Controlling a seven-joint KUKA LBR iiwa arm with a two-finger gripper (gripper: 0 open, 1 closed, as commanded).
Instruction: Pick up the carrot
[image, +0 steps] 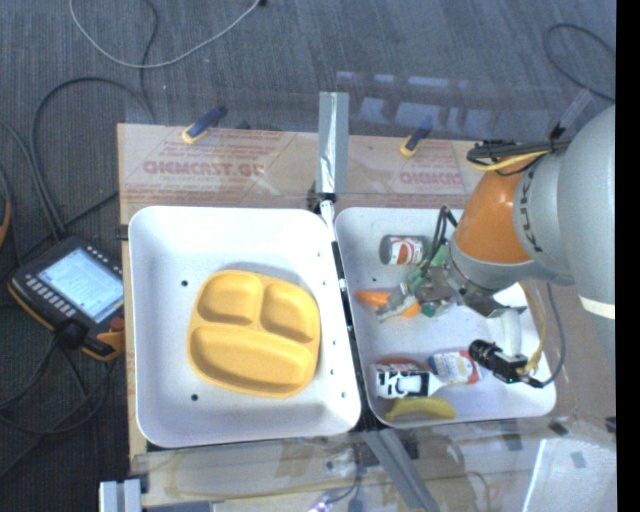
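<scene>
Carrot (383, 302): right bin (540, 395), by its left wall, mid-length.
Jaws: low over the carrot's right end; spread or pressed together, cannot tell.
Can (402, 250): far left corner of the right bin.
Banana (420, 408): near edge.
Yellow tray (255, 332): left bin (160, 300).

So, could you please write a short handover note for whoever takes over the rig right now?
Gripper: down in the right bin, at the carrot's right end; whether its fingers are open or shut cannot be told from this view.
Carrot: lying on the floor of the right bin near its left wall, not lifted.
Also in the right bin: a can above the carrot, a bottle and a banana near the front edge.
Left bin: holds a yellow divided tray.
Done: approach to the carrot.
Left: confirm the grasp, then lift the carrot.
</scene>
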